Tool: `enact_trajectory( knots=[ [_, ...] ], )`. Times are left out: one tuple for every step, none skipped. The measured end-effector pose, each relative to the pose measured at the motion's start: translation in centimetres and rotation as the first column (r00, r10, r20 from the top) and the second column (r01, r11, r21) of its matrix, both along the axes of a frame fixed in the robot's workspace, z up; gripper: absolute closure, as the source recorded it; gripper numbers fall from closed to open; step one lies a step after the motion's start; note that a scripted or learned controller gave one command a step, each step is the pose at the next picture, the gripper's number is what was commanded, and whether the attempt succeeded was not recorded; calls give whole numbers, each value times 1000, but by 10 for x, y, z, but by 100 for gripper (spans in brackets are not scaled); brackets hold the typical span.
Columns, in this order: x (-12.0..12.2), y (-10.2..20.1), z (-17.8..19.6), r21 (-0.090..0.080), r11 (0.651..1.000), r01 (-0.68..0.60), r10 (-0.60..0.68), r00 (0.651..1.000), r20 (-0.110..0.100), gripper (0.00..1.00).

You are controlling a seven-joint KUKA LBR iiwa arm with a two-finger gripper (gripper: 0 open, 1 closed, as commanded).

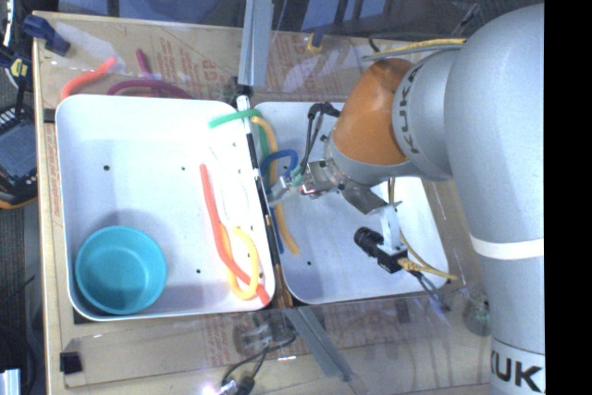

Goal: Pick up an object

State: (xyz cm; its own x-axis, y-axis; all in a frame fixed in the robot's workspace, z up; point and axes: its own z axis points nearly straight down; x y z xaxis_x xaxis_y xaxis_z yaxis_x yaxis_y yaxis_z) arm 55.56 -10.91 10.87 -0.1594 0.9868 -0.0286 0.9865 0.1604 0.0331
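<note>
Here the left bin [111, 129] holds a blue bowl [120, 269] in its near-left corner and, along its right wall, an orange strip [215, 213] with a yellow loop [245, 268] at its lower end. A green strip [231, 117] lies across the divide between the bins at the top. In the right bin [324, 277] a blue loop [276, 166] and yellow strips [268, 139] lie against its left wall. The claw [301, 183] sits low just beside the blue loop; whether it is clenched or released I cannot tell. Pink and orange strips [139, 86] lie on the worktop [185, 51] beyond the left bin.
</note>
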Motion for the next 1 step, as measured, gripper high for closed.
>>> enact_trajectory(
  knots=[
    [53,0,11,14,1000,22,-21,999,-45,0]
  ],
)
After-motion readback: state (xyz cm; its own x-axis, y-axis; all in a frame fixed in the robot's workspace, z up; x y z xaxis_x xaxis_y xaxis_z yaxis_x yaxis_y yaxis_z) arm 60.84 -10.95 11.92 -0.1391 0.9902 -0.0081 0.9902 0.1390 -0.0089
